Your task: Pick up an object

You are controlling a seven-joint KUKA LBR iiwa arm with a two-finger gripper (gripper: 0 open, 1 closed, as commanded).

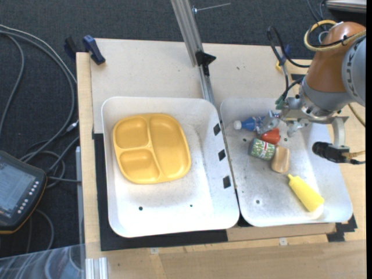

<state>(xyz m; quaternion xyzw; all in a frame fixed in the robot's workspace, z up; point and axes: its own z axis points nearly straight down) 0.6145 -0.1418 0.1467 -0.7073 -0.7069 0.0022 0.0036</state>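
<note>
my gripper (278, 121) low over right bin (331, 211) clutter | finger gap: cannot tell | target red-capped can (263, 147) just below | judged light, stiff, slick | grip across its body

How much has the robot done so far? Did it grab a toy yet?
Done: the gripper is down in the right bin, right over the toy pile. In hand: nothing clearly. Left: grabbing and lifting one; the can, the yellow bottle and the blue bottle all lie in the bin.
</note>
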